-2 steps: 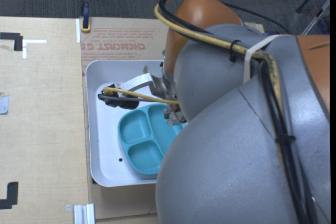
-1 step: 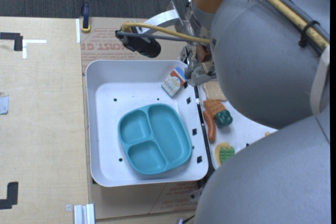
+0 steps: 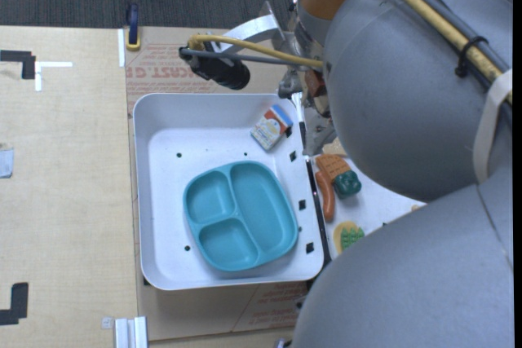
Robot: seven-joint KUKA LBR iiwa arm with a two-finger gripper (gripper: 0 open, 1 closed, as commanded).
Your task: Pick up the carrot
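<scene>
Carrot (image 3: 326, 190) in right bin (image 3: 383, 204), long axis running near-far, lying just below my pincer (image 3: 303, 98); pincer state: can't tell, arm blocks.

Carrot (image 3: 326, 190): orange, elongated, slim. Lies flat in right bin (image 3: 371, 204), close along bin's left wall, long axis running roughly parallel to that wall. Upper end meets other small toys at upper left of bin; lower end tapers toward bin's near edge. Upper part partly hidden by arm.
</scene>
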